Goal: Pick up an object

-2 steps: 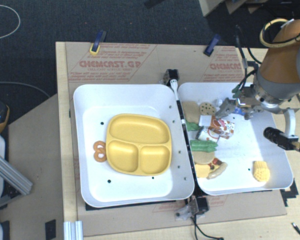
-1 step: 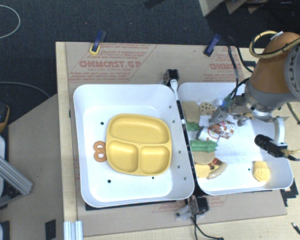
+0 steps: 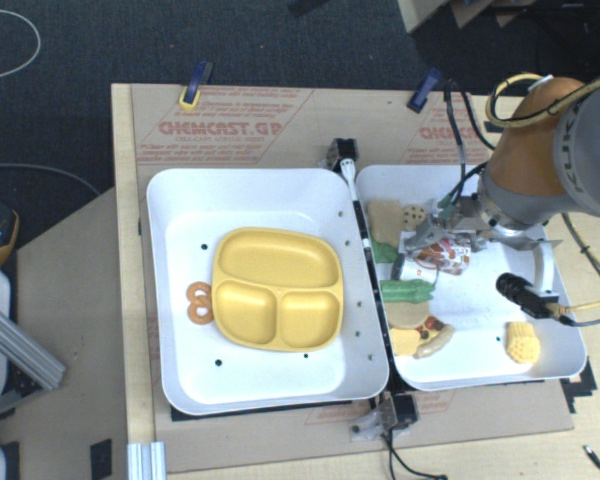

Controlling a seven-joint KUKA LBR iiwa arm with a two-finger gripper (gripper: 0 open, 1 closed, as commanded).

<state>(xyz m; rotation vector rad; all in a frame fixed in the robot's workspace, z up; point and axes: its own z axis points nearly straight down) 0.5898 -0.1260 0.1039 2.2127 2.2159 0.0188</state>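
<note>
The two-finger gripper [image 3: 432, 238] is lowered at the right white bin's [image 3: 480, 363] ten o'clock, apparently over a red-and-white packet [image 3: 446, 256]; finger state cannot be told. A centred, vertical descent is advised.

- We see dark carpet [image 3: 180, 18] covering the floor around the bench.
- A thin pale cable [image 3: 20, 18] loops over it at the upper left.
- The bench top is brown cardboard [image 3: 280, 118] printed with red lettering.
- Two clamps, one yellow and blue [image 3: 193, 86] and one blue [image 3: 424, 90], grip its far edge.
- An aluminium rail [image 3: 20, 346] lies at lower left.
</note>
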